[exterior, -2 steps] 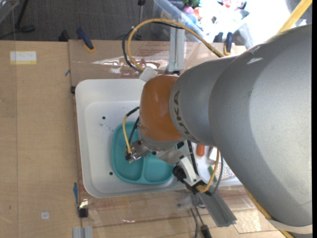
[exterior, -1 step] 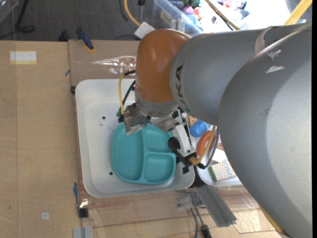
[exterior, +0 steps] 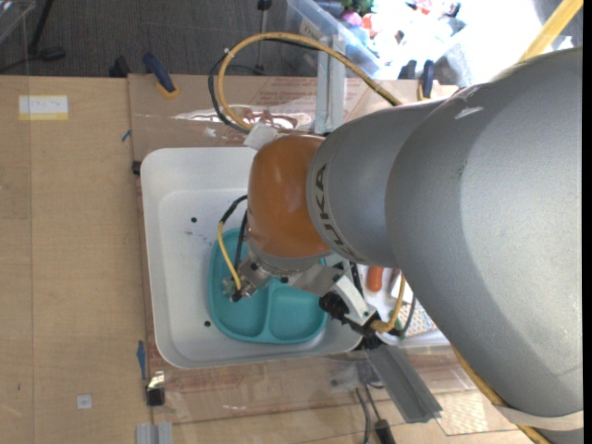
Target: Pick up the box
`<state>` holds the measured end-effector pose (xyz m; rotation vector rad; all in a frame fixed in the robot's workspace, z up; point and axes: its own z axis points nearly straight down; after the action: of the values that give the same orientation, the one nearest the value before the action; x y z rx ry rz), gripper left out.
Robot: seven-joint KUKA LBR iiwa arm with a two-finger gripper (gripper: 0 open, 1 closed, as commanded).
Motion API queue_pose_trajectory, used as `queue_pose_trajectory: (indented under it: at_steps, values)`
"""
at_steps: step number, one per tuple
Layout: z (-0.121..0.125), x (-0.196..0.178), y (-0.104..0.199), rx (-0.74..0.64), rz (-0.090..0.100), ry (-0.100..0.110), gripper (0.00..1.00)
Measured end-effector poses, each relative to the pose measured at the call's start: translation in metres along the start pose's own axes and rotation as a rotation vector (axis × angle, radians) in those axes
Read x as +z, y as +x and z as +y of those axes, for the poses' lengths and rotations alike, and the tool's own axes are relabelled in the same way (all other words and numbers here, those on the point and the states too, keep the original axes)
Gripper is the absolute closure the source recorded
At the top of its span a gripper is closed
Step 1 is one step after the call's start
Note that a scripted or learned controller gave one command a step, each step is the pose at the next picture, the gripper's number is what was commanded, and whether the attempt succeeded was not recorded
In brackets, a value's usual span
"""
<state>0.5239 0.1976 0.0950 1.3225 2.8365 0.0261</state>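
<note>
My grey arm reaches in from the right and covers most of both bins. Its orange band hangs over the left white bin. Below the band, the wrist and gripper point down onto a teal divided tray lying in that bin. A yellow cable loops beside the wrist. A small orange-red object peeks out just right of the wrist; I cannot tell what it is. The arm hides whatever lies under it.
The bin's left part shows bare white floor with a few dark specks. A clear tub of colourful items stands behind the bench. A blue clamp sits on the bench's far edge.
</note>
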Motion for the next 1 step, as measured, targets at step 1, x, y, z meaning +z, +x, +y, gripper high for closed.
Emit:
queue_pose_trajectory:
  at_steps: [1]
  values:
    - [0.0370, -0.1199, -0.1098, -0.043, 0.001, 0.015, 1.00]
